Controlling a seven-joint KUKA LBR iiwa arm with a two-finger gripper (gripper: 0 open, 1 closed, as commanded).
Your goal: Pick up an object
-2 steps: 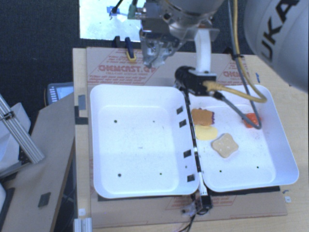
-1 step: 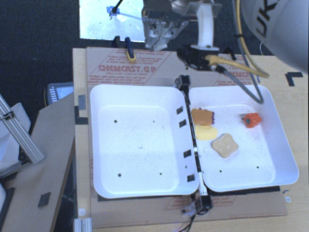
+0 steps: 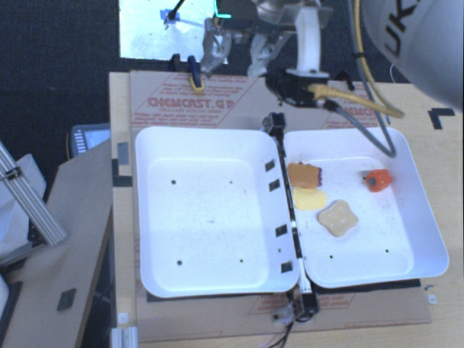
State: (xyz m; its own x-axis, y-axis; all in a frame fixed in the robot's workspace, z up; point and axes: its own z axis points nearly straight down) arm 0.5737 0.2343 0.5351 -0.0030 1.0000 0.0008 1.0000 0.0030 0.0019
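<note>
Metal two-finger gripper (image 3: 238, 58) high above bench beyond bins, fingers spread apart, nothing between them. Right white bin (image 3: 424, 227) holds orange-brown block with purple edge (image 3: 304, 175), flat yellow piece (image 3: 309, 199), tan rounded-square piece (image 3: 338, 218), small orange-red object (image 3: 377, 180). Left white bin (image 3: 145, 216) alongside.

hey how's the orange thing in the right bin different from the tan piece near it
The orange thing is small, bright orange-red and sits alone near the far right wall. The tan piece is larger, pale beige, flat and roughly square, lying nearer the middle beside a yellow piece. Both lie loose in the right bin.
</note>
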